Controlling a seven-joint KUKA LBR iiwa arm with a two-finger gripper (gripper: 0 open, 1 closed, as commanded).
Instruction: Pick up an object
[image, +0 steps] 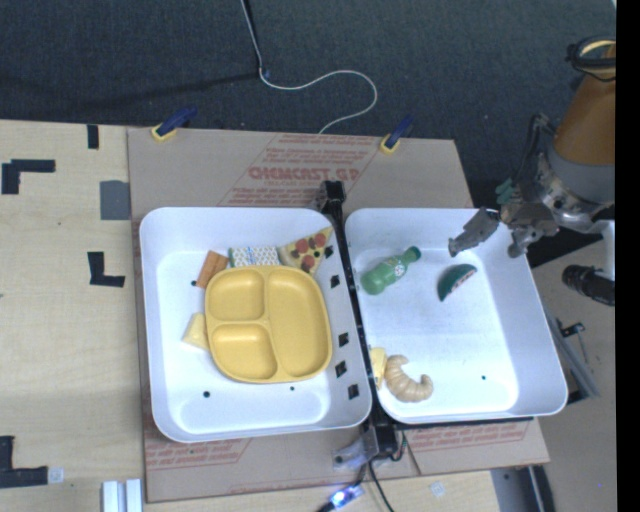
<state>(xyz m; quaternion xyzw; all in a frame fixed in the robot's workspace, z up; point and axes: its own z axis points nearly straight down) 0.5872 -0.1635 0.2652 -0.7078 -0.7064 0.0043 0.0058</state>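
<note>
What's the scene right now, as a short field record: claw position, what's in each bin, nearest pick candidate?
claw: above the right bin's upper right edge, nothing between its fingers
right bin: green bottle, watermelon slice, croissant
left bin: yellow divided plate lying over several small items, pizza slice near the top
nearest candidate: watermelon slice, just below the claw

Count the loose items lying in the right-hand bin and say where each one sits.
3. The green bottle lies near the divider at the back, the watermelon slice sits to its right, and the croissant rests in the front corner by the divider. None looks hidden.
</note>
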